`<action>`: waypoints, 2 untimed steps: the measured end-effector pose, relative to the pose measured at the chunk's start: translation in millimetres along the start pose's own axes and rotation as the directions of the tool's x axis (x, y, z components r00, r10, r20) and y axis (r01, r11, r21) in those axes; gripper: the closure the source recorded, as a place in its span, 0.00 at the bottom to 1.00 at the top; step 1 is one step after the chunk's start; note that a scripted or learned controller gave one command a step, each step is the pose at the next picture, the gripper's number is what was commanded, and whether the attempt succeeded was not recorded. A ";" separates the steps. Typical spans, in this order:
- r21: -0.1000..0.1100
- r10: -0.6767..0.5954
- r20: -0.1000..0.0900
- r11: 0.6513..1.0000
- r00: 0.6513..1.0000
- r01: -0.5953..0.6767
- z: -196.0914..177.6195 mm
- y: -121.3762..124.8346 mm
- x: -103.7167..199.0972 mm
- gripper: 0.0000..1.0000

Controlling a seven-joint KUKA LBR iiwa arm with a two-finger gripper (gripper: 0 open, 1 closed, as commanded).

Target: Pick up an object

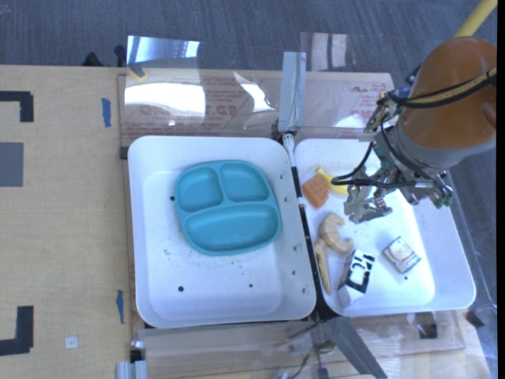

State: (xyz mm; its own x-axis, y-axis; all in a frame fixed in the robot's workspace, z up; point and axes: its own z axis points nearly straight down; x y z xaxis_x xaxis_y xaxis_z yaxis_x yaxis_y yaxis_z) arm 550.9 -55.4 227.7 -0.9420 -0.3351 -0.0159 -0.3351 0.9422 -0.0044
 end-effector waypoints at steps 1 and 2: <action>-0.009 -0.439 -0.008 0.899 0.899 0.439 7.5 37.8 33.3 1.00; -0.017 -0.869 -0.001 0.494 0.494 0.869 42.4 59.6 22.4 1.00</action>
State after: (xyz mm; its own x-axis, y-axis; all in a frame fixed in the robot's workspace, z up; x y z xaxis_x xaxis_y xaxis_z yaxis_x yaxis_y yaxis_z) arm 510.6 -6.7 184.7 -0.1744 -0.9847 -0.0025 -0.9847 0.1744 0.0006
